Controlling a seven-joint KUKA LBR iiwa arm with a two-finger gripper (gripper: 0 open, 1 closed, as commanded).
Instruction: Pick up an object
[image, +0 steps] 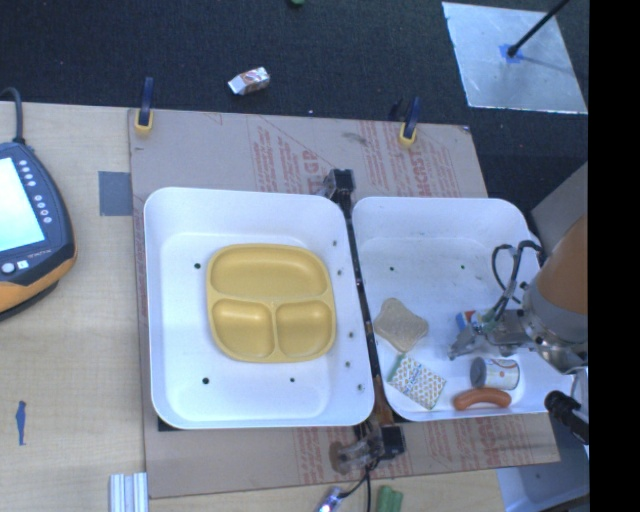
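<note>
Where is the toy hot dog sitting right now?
The hot dog lies along the near edge of the right bin, just below the white cup and right of the patterned packet.

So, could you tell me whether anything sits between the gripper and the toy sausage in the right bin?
Yes. A small white cup on its side lies between the gripper and the sausage, just above the sausage.
</note>
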